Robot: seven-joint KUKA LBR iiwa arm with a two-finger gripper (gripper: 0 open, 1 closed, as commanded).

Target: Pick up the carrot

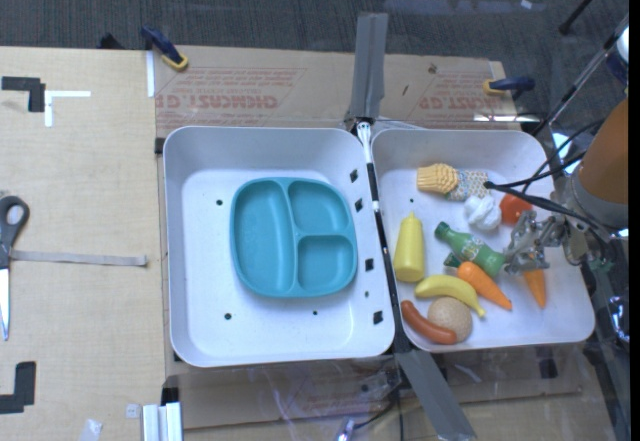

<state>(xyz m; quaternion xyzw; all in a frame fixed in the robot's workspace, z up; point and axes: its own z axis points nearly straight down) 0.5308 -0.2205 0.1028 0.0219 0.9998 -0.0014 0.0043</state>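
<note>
My gripper [527, 247] hangs low over the right bin [560, 324], near its right wall, and I cannot tell how my fingers stand, for the metal and cables blur together there. Just below it lies a small carrot [537, 287], tip pointing down, seemingly apart from the gripper. A second carrot [485, 286] lies a little to the left, touching the green bottle [472, 249], whose body ends just beside the gripper. Above the gripper and slightly left is a white lump [483, 213], with something red-orange [514, 206] just beside it. Farther left come the banana [449, 290], the yellow bottle [409, 247], and the corn [437, 179] higher up; down-left lie a tan ball [450, 314] and a sausage [427, 325]. Well beyond them, the left bin [190, 229] holds a teal tray [294, 237].
</note>
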